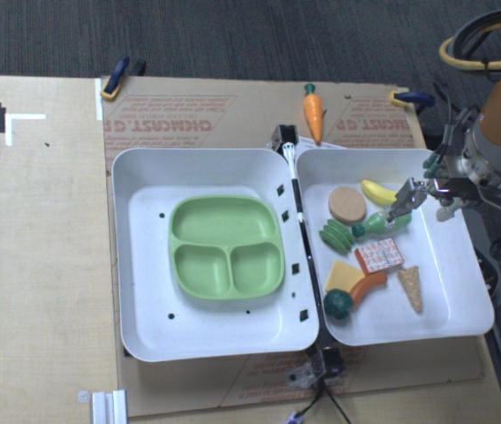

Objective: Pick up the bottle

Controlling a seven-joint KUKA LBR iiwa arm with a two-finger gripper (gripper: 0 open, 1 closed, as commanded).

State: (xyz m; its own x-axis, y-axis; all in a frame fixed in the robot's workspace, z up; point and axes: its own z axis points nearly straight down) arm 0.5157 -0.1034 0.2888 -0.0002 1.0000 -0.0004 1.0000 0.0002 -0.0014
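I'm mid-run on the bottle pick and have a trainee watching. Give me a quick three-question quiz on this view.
1. True or false: the green divided plate lies in the same bin as the green bottle.
2. Which item lies outside both bins, on the cardboard above them? A) banana B) carrot C) round cracker
3. Fill in: the gripper hangs over the ____ bin, right by the bottle's upper end.

Key: 1 false, the plate is in the left bin and the bottle in the right one; 2 B; 3 right.
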